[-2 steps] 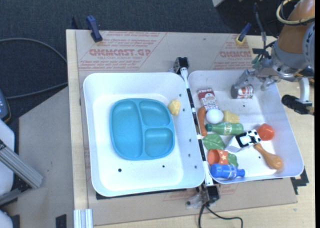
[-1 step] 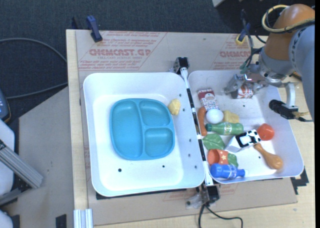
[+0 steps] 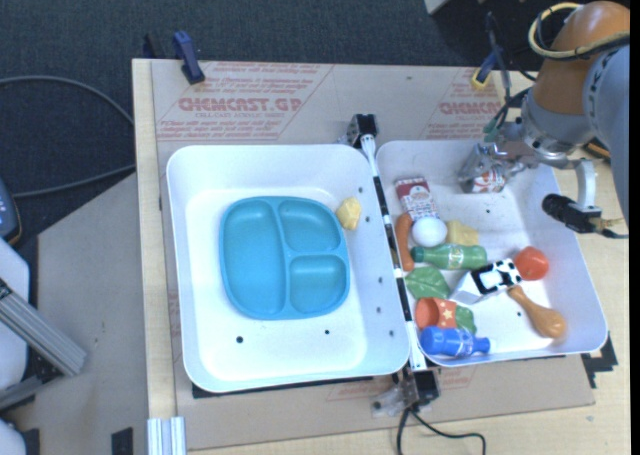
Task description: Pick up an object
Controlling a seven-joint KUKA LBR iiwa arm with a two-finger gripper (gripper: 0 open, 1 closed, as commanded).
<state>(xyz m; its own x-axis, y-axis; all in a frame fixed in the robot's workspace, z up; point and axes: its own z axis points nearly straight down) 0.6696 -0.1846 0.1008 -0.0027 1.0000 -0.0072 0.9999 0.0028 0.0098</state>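
Poised with the gripper low over the right bin's far corner, its opening impossible to tell, nearest the red-and-white carton lying toward the view's left, long axis running far-to-near.

- The counter bears red print reading roughly "CHEMCAST GP", once behind the left bin and again, partly hidden, behind the right.
- Smaller lines around it are illegible.

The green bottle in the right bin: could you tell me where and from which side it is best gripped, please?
Probably across the middle of the green bottle, from straight above: it lies on its side, long axis left-right, so fingers would close across its narrow width. Neighbours crowd it closely.
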